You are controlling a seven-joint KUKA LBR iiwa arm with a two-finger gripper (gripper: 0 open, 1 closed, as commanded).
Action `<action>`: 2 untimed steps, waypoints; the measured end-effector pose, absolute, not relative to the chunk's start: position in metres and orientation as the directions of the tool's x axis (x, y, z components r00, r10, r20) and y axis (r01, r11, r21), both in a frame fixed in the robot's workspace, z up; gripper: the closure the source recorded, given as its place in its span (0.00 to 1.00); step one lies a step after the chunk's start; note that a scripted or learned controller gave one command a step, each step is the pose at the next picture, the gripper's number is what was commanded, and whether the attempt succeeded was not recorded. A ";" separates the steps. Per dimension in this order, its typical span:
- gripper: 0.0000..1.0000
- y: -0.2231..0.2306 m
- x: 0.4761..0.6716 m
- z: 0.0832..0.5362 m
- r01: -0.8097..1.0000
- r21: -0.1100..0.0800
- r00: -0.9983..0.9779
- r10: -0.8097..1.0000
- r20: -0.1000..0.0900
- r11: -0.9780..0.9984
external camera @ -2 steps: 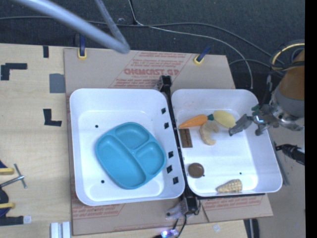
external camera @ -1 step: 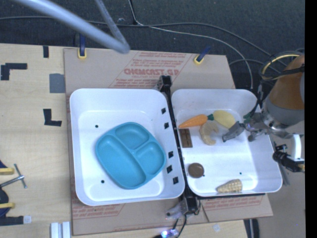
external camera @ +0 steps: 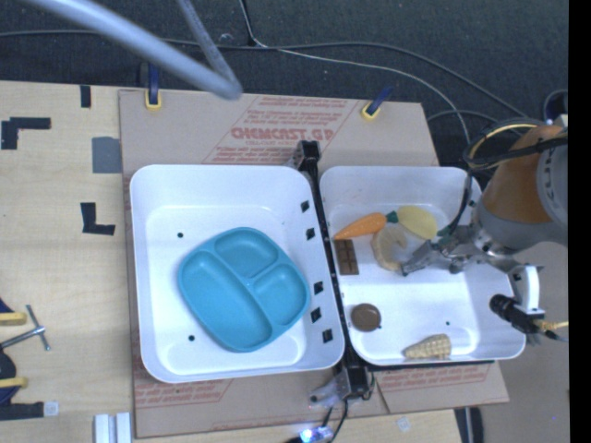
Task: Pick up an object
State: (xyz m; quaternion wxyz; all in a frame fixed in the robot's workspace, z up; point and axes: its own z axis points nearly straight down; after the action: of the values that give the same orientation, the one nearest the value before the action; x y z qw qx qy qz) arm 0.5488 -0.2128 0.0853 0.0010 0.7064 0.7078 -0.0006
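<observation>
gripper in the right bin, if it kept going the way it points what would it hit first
Likely the pale round object just ahead of the gripper, beside the carrot; depth is hard to judge from above.

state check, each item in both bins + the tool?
blue divided plate: lying flat in the left bin, compartments bare
carrot: lying on its side, right bin, near the divider
yellow piece: resting flat beside the carrot's green end
pale round piece: at the tool's tip, contact unclear
brown round piece: flat, alone
corn cob: on its side, front edge
tool: low in the right bin, grip unclear
</observation>
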 end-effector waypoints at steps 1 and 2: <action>1.00 -0.214 0.550 0.099 1.000 0.003 -0.002 1.000 -0.005 0.002; 1.00 -0.214 0.542 0.157 1.000 0.004 -0.001 1.000 -0.002 0.001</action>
State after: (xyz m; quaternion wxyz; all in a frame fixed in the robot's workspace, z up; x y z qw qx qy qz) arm 0.5422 -0.2137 0.1572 0.0019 0.7069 0.7073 0.0006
